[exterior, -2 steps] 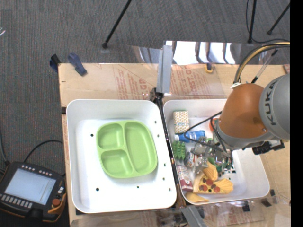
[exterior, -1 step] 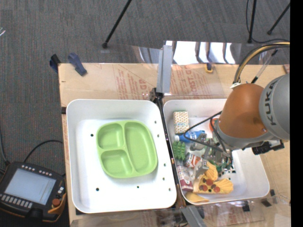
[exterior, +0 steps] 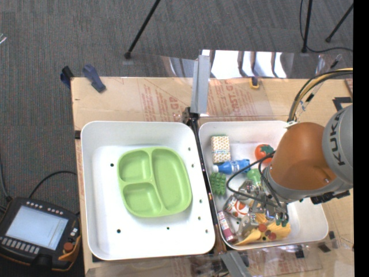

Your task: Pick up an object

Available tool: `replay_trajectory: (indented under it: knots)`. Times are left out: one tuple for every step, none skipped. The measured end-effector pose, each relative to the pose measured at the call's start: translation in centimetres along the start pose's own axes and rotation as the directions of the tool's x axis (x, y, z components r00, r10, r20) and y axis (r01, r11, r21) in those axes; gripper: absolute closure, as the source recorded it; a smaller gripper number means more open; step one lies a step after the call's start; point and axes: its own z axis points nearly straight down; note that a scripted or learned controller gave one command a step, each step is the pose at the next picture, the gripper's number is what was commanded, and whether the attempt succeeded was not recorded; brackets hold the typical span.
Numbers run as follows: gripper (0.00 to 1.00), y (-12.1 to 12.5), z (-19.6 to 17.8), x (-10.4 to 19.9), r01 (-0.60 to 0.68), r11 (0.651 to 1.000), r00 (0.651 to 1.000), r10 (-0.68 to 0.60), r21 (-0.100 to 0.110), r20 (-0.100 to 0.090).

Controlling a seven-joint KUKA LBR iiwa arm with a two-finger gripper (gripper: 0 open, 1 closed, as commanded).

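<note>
While the arm hangs over the right bin, the scene reads as follows.

Objects to pick: a jumble of small things (exterior: pixel 253 212) lies in the right bin (exterior: pixel 314 227), mostly in the half nearest the green tray.
Carton: a small patterned carton (exterior: pixel 220 149) lies at the far end of the jumble, on the side of the right bin closest to the green tray.
Bottle: a blue bottle (exterior: pixel 233 167) lies on its side just below the carton.
Green toy: a studded green piece (exterior: pixel 218 183) sits just below the bottle, beside the bin wall nearest the green tray.
Red item: a red, tomato-like thing (exterior: pixel 264 152) lies further from the green tray than the carton, at the edge of the arm's orange band.
Yellow items: yellow pieces (exterior: pixel 262 232) lie at the near end of the right bin.
Tool: the tool (exterior: pixel 266 208) is low among the jumble, under the orange band; whether its fingers are apart or closed, I cannot tell.
Arm: the arm (exterior: pixel 302 163) covers the half of the right bin furthest from the green tray.
Green tray: a three-compartment green tray (exterior: pixel 154 182) lies in the middle of the left bin (exterior: pixel 98 149).
Worktop: the brown worktop (exterior: pixel 132 100) carries both bins.
Pendant: a handheld control pendant (exterior: pixel 37 229) lies on the floor, beyond the left bin from the green tray.
</note>
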Motion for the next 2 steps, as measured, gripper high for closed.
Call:
replay_trajectory:
  knots:
    - [0.00, 1.8, -0.1, -6.3, -0.038, 0.999, 0.999, 0.038, -0.001, 0.003]
    - [0.00, -2.7, 0.0, 1.2, 0.024, 1.000, 1.000, -0.024, 0.000, 0.000]
